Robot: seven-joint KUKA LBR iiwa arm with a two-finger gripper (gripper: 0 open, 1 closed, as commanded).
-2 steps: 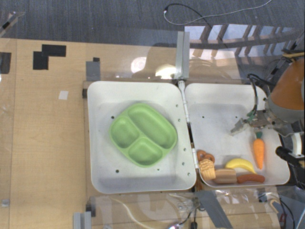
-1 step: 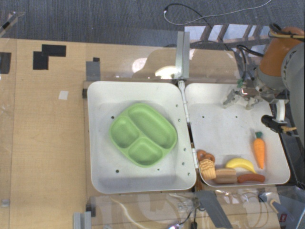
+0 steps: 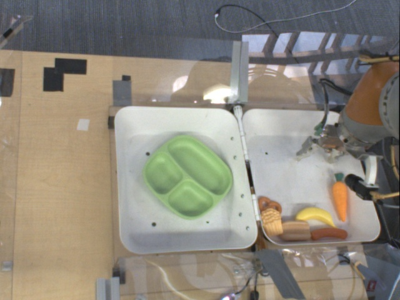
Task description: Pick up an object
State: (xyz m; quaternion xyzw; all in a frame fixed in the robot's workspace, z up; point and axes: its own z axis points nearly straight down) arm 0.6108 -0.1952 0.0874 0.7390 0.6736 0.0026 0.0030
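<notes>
My gripper (image 3: pixel 319 150) hangs over the upper right part of the right bin (image 3: pixel 281 167), its fingers spread open with nothing between them. Below it, toy food lies along the bin's near edge. An orange carrot (image 3: pixel 339 200) lies upright along the right side, just below the gripper. A yellow banana (image 3: pixel 315 215) lies above a red sausage (image 3: pixel 329 234). Left of them are a brown block (image 3: pixel 295 230), a waffle-patterned cone (image 3: pixel 271 218) and a small reddish piece (image 3: pixel 268 204).
The left bin (image 3: pixel 128 224) holds a green divided plate (image 3: pixel 187 176) in its middle. The grey arm with its orange band (image 3: pixel 370 99) comes in from the right. A metal post (image 3: pixel 239 74) stands behind the wall between the bins.
</notes>
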